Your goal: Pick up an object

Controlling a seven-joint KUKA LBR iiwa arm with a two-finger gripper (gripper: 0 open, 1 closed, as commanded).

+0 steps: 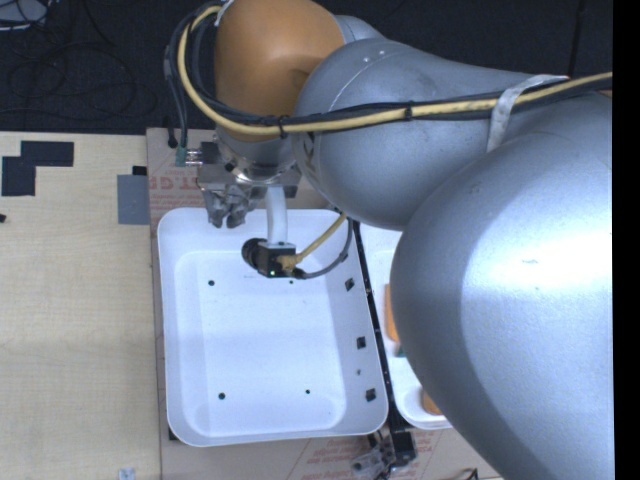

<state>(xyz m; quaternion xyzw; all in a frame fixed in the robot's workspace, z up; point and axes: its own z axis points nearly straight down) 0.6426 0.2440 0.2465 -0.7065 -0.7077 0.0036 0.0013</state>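
My gripper (228, 212) hangs over the far rim of the left white bin (190, 368), below the orange band (270, 48) of the arm. A black part with a small green light (268, 258) hangs just beside it on a cable, over the bin's floor. Nothing shows in the gripper. Slivers of orange objects (392, 324) (431, 401) peek out in the right bin (410, 408), mostly hidden under the arm.
The big grey arm (480, 218) covers nearly all of the right bin. A dark divider (372, 308) runs between the two bins. Pale bench top (70, 318) lies to the left, with grey patches (131, 197) at its far side.
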